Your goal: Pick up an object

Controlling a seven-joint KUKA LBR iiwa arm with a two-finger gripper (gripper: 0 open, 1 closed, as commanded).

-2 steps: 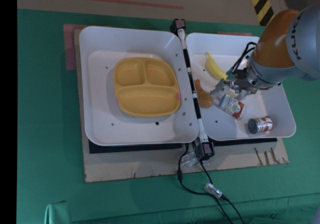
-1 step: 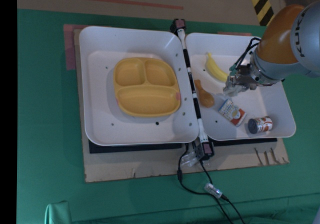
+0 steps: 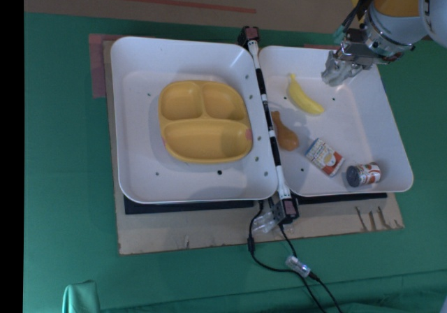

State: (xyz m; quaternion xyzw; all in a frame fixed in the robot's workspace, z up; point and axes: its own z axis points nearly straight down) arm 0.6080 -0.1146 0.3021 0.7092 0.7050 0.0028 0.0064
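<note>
1. Your gripper [image 3: 339, 73] hangs over the far part of the right bin [image 3: 391, 130], and nothing shows between its fingers; whether they are spread or closed, you cannot tell from this angle.
2. The nearest object is the banana [image 3: 304, 96] — it lies just beside the gripper, toward the divider and a little nearer the camera. Its long axis runs slantwise from the far end down toward the bin's middle, so judge your approach across that line, not along it.
3. Farther off the same way lies a brown drumstick-shaped toy [image 3: 285, 132], close to the divider [image 3: 267, 123]; beyond that a small carton [image 3: 324, 156] and a tin can [image 3: 364, 175] on its side, both well apart from the gripper toward the near rim.
4. The bin floor is smooth and white, sloping up at the walls — the banana has open floor all round it.
5. The left bin [image 3: 133, 130] holds a yellow divided tray [image 3: 204, 121], well away from your reach.
</note>
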